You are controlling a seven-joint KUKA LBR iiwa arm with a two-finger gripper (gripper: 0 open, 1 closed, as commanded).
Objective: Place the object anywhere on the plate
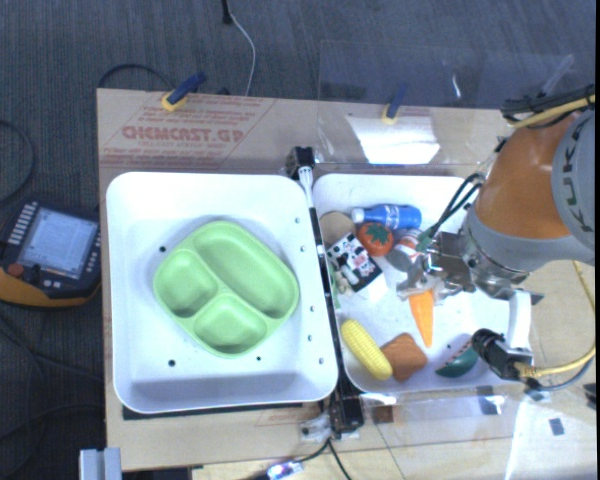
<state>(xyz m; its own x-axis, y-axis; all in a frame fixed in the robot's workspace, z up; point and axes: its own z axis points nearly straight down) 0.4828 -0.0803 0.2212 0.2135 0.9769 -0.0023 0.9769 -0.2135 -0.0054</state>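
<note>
Tool (417,268) was over the right bin (450,183), approx mid-bin, arm (540,203) coming in from the right w/ orange band above the wrist. Carrot (422,318) hung right under the tool, tip pointing down toward the bin's near edge, top end up against the fingers. Looked clamped on the carrot's top, but the contact pt was partly hidden by the wrist hw, so not 100% sure it was betw the fingers vs just touching.

Around it in the same bin: red tomato-like toy (377,236) just left of the tool, blue bottle (388,215) lying on its side above that, black/white patterned piece (350,261) near the bin's left wall. Lower down: corn cob (365,348) at an angle, brown block (404,356) touching its right end, dark green item (458,364) further right by the near wall.

Left bin (130,368) held the green plate (226,285), 3 compartments, roughly centred, sitting flat. Carrot was well apart from the plate, still on the other side of the divider betw the bins.

Outside the bins: cardboard sheet (180,133) under both on the desk, yellow clips (182,90) on its far edge, teach pendant (42,253) on the floor at left.
</note>
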